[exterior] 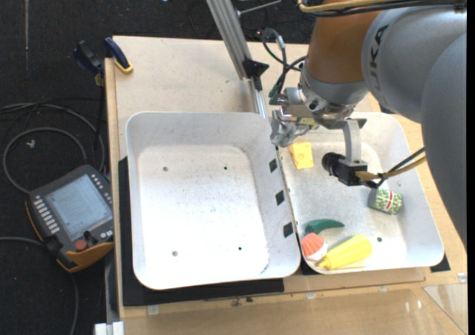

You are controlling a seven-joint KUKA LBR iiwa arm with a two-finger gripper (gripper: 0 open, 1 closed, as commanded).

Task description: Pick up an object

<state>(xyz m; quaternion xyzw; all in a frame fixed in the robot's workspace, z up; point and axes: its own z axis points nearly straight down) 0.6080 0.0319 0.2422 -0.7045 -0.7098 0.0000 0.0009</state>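
"UKA" lettering on grey arm (415, 36) above yellow block (301, 155)

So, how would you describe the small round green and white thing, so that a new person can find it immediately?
Look at the right bin, the one under the arm. Near its right wall lies the small round object, green and white with red marks. The other pieces there are plain yellow, or dark green and orange.

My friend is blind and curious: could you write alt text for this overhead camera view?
A grey and orange robot arm reaches its gripper down beside a yellow block in the right white bin. A green-patterned can, a yellow corn cob and a carrot lie nearby.
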